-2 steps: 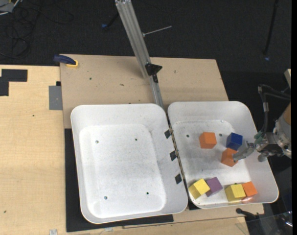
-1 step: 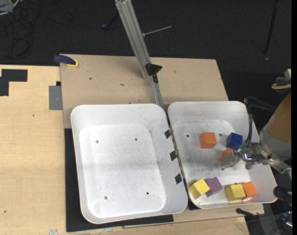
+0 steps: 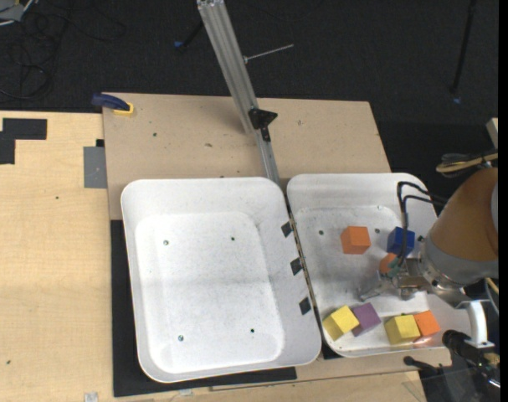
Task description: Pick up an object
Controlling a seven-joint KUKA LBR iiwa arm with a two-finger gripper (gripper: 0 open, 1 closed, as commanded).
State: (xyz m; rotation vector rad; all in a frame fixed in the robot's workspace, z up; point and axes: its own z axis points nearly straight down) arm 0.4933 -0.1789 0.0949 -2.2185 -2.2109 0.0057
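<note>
From the fixed camera view, the arm is reaching in at the frame's right, its jaws hanging low inside the right bin, near the blue block and just right of the orange cube. Whether they are released or clenched, I cannot tell. The yellow cube and purple cube are sitting touching along the bin's lower edge, likely awkward to reach. The left bin is lying alongside on the desk.
</note>
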